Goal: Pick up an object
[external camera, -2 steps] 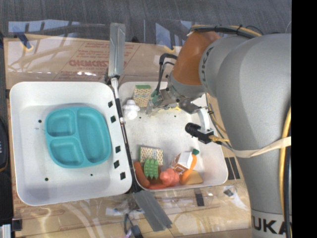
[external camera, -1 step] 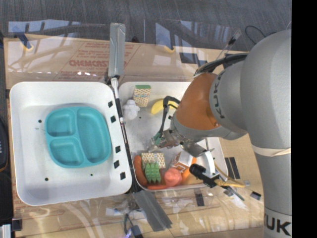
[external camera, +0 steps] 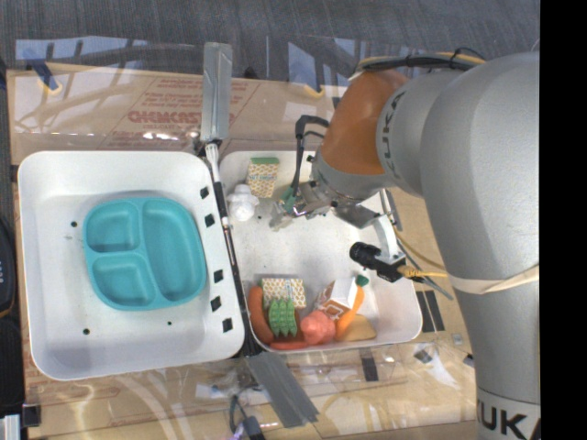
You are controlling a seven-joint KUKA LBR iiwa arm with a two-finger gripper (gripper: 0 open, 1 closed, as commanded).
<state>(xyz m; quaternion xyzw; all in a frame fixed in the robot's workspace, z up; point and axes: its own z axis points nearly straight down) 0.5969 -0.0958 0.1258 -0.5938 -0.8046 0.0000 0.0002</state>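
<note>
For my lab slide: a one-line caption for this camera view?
KUKA arm's gripper low in the right bin above piled toy food; teal tray in the left bin.

The grey arm (external camera: pixel 477 154) bears the letters "UK" near its orange band and "UKA" low at its base.

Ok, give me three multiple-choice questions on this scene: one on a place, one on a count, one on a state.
1. Where is the teal tray?
A. left bin
B. right bin
C. floor

2. How many compartments has the tray?
A. two
B. three
C. five

3. How does the tray lie?
A. flat, open side up
B. on edge
C. upside down

Answers: 1 A, it sits in the left bin. 2 B, two ridges split it in three. 3 A, its hollows face the camera.
</note>
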